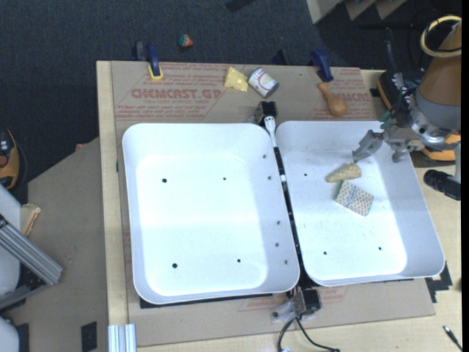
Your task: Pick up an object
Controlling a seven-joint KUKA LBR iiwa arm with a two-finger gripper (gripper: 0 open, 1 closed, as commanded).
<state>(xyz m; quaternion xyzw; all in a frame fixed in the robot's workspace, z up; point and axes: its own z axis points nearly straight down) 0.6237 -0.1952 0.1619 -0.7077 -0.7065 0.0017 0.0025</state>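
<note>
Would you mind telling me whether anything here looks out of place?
Yes: a yellow wedge, a small can and a brown wooden piece lie on the board behind the bins, outside them, while two objects sit in the right bin.

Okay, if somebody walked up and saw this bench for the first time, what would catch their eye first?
Probably the two white bins side by side, the left bin bare and the right bin holding a tan, bread-like piece and a patterned pad just below it. Next, the grey arm with its orange band reaching in from the right, its claw hanging above the right bin's upper part, near the tan piece. A few small objects lie on the board beyond the bins.
</note>
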